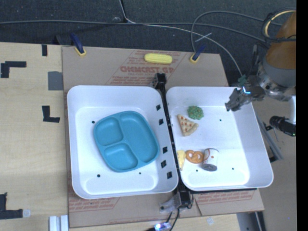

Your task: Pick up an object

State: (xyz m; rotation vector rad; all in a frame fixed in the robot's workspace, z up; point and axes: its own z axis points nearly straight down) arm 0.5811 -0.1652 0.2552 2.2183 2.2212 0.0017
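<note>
Bench: cardboard sheet on wood, dark floor at 12 o'clock.
Left bin: holds a blue divided tray.
Right bin: food toys, listed below.
Arm: at 3 o'clock, above the right bin's far corner.
Gripper: nothing visibly held.
Can: on its side, bin's 6 o'clock.
Pizza slice: centre-left.
Pretzel: touching can.
Broccoli: at pizza's 1 o'clock.
Banana: on cardboard, 12 o'clock.

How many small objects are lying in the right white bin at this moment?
5: a green broccoli piece near the middle, a waffle wedge below it, and along the front a yellow piece at the left wall, a pretzel, and a can. Smaller ones could hide.
</note>
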